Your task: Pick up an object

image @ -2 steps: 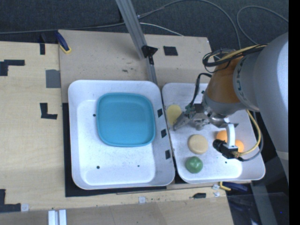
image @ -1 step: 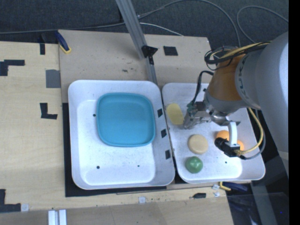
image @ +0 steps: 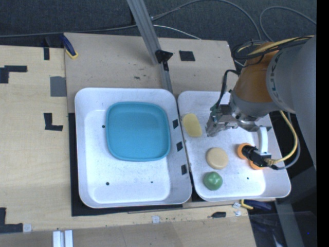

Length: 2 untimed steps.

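Observation:
The right white bin [image: 257, 192] holds a pale yellow oblong piece [image: 193, 124] at its left wall, a beige round piece [image: 217, 158] in the middle and a green round piece [image: 212, 180] near the front. An orange object [image: 243, 151] lies to the right of the beige one, partly covered by robot parts. My gripper [image: 212, 129] hangs low over the bin's middle, just right of the yellow piece and above the beige one. I see nothing between its tips.
The left white bin [image: 92, 184] carries a blue square plate [image: 138, 130]. A grey metal post [image: 154, 40] slants down to the bins' shared back corner. The arm's grey body [image: 288, 76] covers the right bin's back right part.

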Motion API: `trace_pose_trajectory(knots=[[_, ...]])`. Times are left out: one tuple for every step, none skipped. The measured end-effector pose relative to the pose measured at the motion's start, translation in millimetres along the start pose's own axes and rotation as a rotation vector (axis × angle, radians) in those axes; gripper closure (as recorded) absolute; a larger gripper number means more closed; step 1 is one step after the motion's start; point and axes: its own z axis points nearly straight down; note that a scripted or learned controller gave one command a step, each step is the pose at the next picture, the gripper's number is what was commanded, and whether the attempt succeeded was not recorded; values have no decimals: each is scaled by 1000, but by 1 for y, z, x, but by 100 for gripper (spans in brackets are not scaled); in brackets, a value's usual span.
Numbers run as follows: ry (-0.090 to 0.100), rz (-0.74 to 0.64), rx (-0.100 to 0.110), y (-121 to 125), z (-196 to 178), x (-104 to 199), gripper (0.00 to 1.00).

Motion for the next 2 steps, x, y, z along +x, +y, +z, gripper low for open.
trace_pose_trajectory(knots=[[0,0,0,0,-42,0,100],[0,0,0,-2,-89,8,100]])
